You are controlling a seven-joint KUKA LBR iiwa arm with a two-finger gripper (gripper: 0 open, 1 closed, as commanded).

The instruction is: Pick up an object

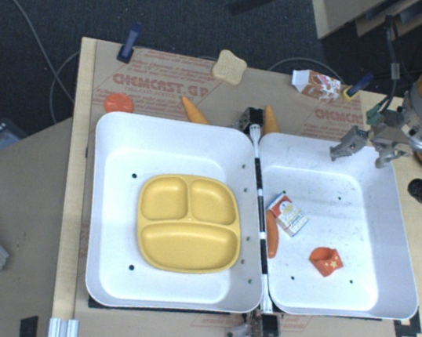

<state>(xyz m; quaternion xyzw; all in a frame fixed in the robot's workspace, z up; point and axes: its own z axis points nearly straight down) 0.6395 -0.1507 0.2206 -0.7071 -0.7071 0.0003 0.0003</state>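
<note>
Bins, two of them, shallow and white, sit side by side on a brown tabletop (167,93), and we look down on them at a slant. The left bin (119,149) carries a yellow divided plate (188,224) with three sections, lying flat near its middle. The right bin (376,229) carries three small things: a white and red packet (289,214) toward its left side, an orange carrot-shaped piece (271,235) lying along the left wall just below that packet, and a red block (326,261) lower down, well apart from both.

From the upper right we see the grey arm with its orange band reaching in. Its hand (368,147) hangs over the far rim of the right bin, its two fingers spread wide with nothing between them. The fingers are well apart from every item in the bin.

Beyond the bins, on the tabletop, we see a slice of toy bread (229,66), a blue clip (128,42), an orange disc (118,101), an orange wedge (194,111) and a crumpled wrapper (316,84). Dark carpet surrounds the tabletop.
</note>
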